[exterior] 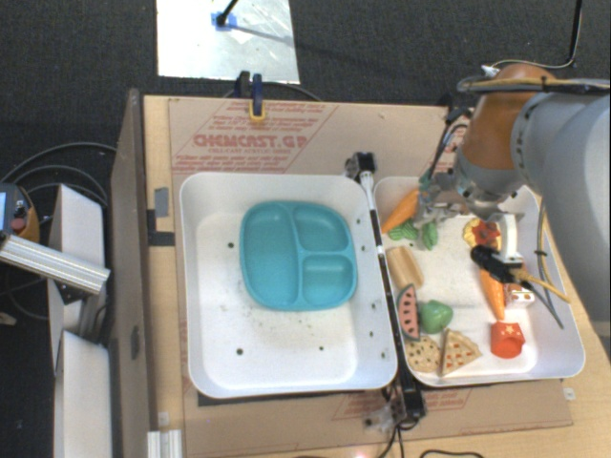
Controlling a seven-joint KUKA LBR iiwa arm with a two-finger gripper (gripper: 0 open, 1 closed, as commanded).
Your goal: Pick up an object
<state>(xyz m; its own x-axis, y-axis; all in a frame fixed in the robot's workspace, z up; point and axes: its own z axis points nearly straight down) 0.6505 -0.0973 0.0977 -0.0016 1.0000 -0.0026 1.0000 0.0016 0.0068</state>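
The right bin (pixel 563 351) holds several toy foods. An orange carrot (pixel 401 210) and a green leafy piece (pixel 416 230) lie at its far left corner. My gripper (pixel 431 205) hangs low right over those two, below the grey arm (pixel 535 141) with its orange band (pixel 492 127). A tan bread roll (pixel 405 266), a watermelon slice (pixel 409 313), a green pepper (pixel 436 315) and two pizza slices (pixel 441 353) lie along the bin's left side. A second carrot (pixel 493 294), a red block (pixel 507 340) and a red-yellow piece (pixel 483 231) sit to the right.
The left bin (pixel 205 351) carries a teal divided plate (pixel 296 255). A black-tipped rod (pixel 370 208) runs along the wall between the bins. Thin cables (pixel 544 289) trail over the right bin's right side. Cardboard (pixel 267 136) lies beyond the bins.
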